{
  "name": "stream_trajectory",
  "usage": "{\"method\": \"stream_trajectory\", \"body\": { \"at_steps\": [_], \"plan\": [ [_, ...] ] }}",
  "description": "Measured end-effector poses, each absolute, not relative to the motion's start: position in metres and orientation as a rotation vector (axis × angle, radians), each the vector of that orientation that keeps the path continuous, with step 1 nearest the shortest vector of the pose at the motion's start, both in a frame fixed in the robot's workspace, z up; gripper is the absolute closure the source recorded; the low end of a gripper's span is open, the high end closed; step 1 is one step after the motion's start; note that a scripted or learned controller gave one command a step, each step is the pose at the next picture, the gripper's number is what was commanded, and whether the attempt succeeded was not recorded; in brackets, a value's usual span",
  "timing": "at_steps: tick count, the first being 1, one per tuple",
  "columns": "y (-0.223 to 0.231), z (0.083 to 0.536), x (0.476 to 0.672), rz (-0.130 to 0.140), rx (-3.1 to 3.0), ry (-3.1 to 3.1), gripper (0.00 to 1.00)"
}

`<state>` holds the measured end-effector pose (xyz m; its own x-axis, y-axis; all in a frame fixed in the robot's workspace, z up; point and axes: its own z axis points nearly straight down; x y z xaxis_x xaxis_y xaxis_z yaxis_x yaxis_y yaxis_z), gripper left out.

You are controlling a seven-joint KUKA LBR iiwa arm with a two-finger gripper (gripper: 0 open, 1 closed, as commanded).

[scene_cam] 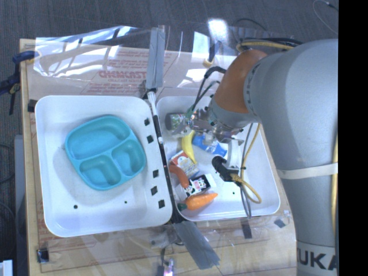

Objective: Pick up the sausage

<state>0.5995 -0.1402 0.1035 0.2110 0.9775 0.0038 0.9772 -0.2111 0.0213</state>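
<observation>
The sausage (177,177), a short red-brown link, lies in the right bin (261,171) against its left wall, partly under a red and white packet (185,163). My gripper (198,122) hangs low over the back part of that bin, above and behind a yellow banana (188,143). It is well behind the sausage and apart from it. The wrist and cables hide the gripper's tip.
An orange carrot (202,200) and a small black and white box (199,184) lie just in front of the sausage. A blue packet (210,145) and a metallic item (175,121) sit near the gripper. The left bin (52,211) holds a turquoise divided plate (105,151).
</observation>
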Motion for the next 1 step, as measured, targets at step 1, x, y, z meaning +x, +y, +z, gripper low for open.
{"method": "stream_trajectory", "body": {
  "at_steps": [1],
  "plan": [
    [-0.1549,0.1040,0.6268,0.007,2.560,1.828,0.00]
  ]
}}
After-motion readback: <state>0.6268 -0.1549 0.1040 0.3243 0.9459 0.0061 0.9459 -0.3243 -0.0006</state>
